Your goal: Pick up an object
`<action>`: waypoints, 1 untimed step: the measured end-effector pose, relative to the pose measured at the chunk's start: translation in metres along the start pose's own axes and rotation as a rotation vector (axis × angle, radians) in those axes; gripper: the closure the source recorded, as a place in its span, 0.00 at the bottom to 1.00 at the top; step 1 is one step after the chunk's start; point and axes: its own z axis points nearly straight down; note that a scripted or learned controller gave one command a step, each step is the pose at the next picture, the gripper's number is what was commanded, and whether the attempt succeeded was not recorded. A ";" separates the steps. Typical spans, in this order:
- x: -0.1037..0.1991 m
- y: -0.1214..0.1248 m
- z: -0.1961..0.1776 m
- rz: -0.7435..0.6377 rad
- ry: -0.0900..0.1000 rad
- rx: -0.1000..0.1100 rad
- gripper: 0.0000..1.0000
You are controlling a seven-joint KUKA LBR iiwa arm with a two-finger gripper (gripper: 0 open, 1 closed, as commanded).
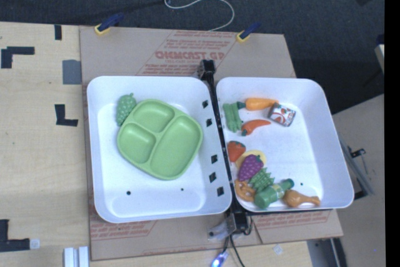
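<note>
A cardboard-topped bench (187,50) holds two white bins; the can (281,114), lying apart, seems the cleanest pick. The claw's state cannot be told.

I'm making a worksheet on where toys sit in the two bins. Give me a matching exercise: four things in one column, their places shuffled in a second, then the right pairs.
Things:
1. green divided plate
2. green grapes
3. small can
4. purple grapes

Places:
A. right bin, far half, right of the carrot
B. left bin, middle
C. right bin, near half, close to the divider
D. left bin, touching the plate's far left edge

Pairs: 1-B, 2-D, 3-A, 4-C
</note>
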 end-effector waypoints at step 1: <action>-0.012 0.000 0.022 -0.001 0.000 0.001 1.00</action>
